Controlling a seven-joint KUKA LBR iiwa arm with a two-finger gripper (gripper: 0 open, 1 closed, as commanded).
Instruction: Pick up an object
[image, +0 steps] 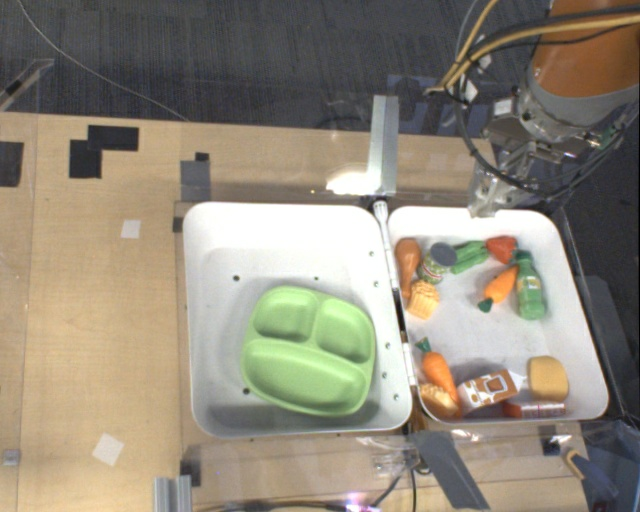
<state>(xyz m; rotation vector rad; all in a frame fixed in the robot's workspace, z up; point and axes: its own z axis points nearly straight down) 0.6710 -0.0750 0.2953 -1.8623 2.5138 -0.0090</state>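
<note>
A pale wooden counter fills the lower view, with black square markings near its far left edge. Beyond it lies dark grey carpeted floor. A bright glare spot shines on the counter's far side

Even overhead light, fairly bright; glare spot on the metal post (blown white), soft shadow under the green tray, slight softness throughout.

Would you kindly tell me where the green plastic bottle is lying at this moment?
The green plastic bottle lies in the right white bin, near its far right side, just right of a small orange carrot and below a red toy piece.
</note>
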